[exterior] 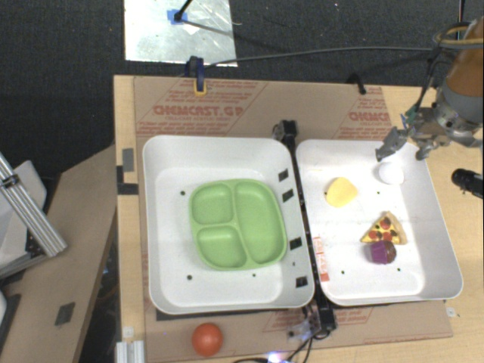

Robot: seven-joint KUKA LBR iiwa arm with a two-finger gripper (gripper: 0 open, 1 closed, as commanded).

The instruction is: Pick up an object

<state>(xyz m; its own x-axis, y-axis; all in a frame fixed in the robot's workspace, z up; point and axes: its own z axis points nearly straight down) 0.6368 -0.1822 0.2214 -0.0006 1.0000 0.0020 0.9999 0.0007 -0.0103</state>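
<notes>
Far left of the right bin (439,225): left bin (162,203) with a green divided plate (237,224) lying flat in its middle. In front of that bin, on the bare bench (136,97): an orange ball (206,339), well away from the right bin.

Inside the right bin, left part: a yellow lump (341,191). Toward the bin's front: a pizza-slice toy (384,228), touching or just beside a purple piece (381,252). Near the bin's back wall: a small white ball (391,173), pale against the white floor and easy to miss.

Above the bin's back right corner: pincer (407,147), fingers spread apart and pointing down, nothing between them. White ball just in front of and below the left fingertip, near it but apparently not touching; height above the floor hard to judge.

Step in hand, by the look of it: the approach, no grasp made. Next move likely calls for centring over the white ball, descending until the fingers straddle it, then clenching. Risk: round ball rolling off at a nudge.
</notes>
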